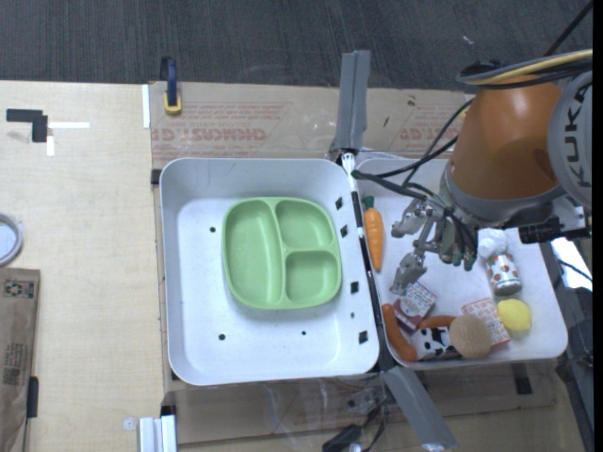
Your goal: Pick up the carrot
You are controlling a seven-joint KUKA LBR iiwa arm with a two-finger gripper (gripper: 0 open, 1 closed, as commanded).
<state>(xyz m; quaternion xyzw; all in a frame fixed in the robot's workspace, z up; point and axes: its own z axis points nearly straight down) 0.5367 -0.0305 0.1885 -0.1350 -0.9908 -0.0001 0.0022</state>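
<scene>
Camera view shows the carrot [374, 237] lying far-to-near along the right bin's [542, 342] left wall, just left of the pincer [412, 269], whose opening I cannot tell.

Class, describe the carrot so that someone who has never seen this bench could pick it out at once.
Find the two white bins side by side; the left bin holds a green divided plate. In the right bin, look along its left wall, beside the plate's bin. There lies the carrot: a slim orange cone with a small green top, lying apart from the cluttered packets near the gripper.
</scene>
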